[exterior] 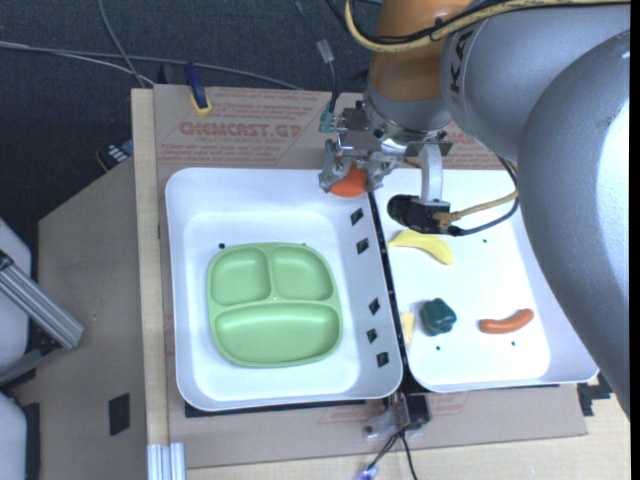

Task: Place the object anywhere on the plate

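The arm [560, 98] is a thick, smooth grey casting with rounded, matte shells, and a glossy orange band [420, 18] rings it just above the wrist. Black and yellow cables [400, 38] loop around that orange section, and a yellowish hose [485, 208] runs to a small black fitting [415, 211]. Below the band sits a cluttered metal gripper [350, 168] assembly of silver brackets and small screws, with a spot of green on its side.

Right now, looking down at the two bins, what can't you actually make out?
- Orange object at the gripper: mostly covered by the gripper, so its shape and whether it is gripped can't be told.
- Yellow piece at the right bin's left wall: partly hidden by the bin edge.
- Green item: too small to identify.
- Arm: cut off by the right edge.
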